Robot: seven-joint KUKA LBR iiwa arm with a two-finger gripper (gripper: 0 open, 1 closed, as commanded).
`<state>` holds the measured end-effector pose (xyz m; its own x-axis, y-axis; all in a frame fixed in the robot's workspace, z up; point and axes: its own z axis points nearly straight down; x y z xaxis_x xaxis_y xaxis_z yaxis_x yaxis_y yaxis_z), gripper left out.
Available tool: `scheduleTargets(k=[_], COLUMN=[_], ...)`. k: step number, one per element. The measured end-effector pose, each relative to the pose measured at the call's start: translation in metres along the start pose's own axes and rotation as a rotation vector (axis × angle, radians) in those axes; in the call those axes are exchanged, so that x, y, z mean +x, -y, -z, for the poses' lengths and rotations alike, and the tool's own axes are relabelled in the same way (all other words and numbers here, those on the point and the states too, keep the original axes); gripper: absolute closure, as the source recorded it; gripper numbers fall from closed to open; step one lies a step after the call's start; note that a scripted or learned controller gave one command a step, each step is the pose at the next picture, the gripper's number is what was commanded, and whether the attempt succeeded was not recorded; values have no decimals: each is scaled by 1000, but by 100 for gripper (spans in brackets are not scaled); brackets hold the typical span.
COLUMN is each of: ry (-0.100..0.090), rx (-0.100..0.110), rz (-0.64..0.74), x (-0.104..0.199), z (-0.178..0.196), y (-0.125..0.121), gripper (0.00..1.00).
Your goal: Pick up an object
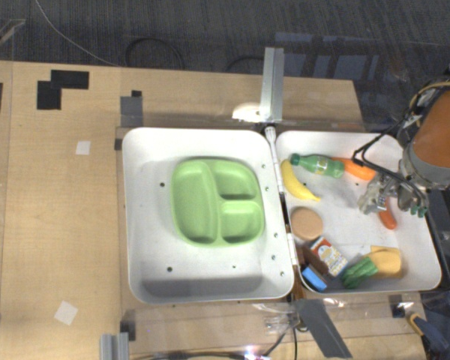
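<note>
Hovering: gripper (378, 201), jaw state unclear | small red piece (388, 218) just below jaws | smooth orange carrot (360, 170) above

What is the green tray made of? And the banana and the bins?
The green tray looks like moulded plastic: one even colour, rounded compartments, a soft matte sheen. The banana is probably a plastic toy, smooth and evenly yellow, though the view is too coarse to be sure. The bins look like thin white plastic or coated metal, with rounded corners and a dull finish.

A light wooden bench (52, 231) stands on dark grey carpet (172, 13).
</note>
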<state>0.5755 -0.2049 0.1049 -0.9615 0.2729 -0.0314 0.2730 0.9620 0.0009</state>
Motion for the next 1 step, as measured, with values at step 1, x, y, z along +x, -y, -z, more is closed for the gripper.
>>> scheduleTargets(k=[1], ry=[-15], rx=[3], rz=[-468], x=[-57], z=[116], y=[-38], gripper=[100])
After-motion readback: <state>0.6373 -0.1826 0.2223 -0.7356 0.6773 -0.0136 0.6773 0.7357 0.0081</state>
